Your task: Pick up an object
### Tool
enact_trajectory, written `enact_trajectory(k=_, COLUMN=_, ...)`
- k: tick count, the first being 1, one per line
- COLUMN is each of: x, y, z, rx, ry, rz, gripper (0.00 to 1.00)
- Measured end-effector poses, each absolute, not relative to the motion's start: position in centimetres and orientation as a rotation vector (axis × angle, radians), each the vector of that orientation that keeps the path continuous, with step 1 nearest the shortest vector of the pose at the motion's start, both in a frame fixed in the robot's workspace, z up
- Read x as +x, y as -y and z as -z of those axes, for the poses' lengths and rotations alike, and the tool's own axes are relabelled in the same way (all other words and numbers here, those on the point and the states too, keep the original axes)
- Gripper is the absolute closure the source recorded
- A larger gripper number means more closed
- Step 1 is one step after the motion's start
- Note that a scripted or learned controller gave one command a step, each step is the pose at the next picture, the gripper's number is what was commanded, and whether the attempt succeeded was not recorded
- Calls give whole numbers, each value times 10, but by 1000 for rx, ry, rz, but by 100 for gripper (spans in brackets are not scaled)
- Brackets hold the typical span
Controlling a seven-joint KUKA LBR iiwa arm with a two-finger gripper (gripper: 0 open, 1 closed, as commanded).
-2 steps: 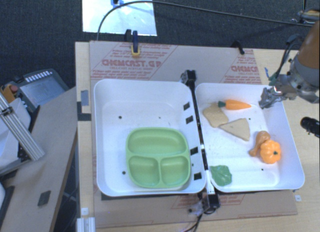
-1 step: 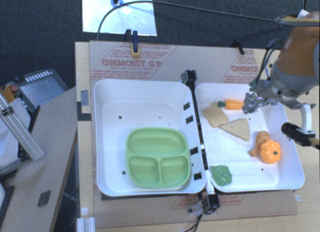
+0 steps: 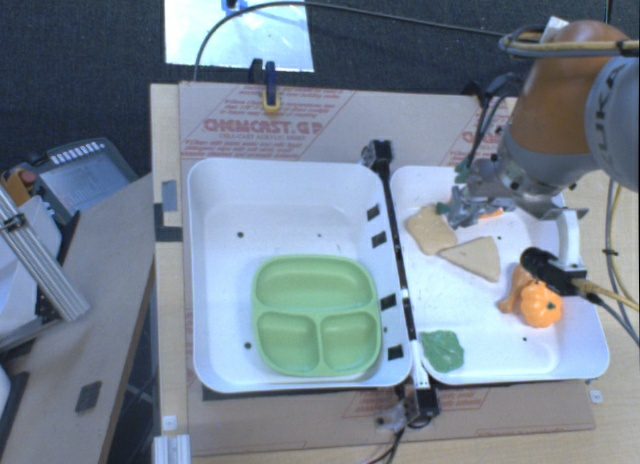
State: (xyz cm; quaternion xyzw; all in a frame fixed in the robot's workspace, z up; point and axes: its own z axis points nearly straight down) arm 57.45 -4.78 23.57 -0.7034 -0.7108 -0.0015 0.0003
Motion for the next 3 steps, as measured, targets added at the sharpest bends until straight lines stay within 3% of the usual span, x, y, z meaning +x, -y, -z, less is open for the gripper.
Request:
enact_trajectory(k=1, x=577, y=2, z=-232, rx=-2211, ry=2231, rz=4, gripper=100)
enact_trajectory(k=3, x=565, y=-91, z=-234, rx=-2212, ry=2231, rz=3, gripper=100)
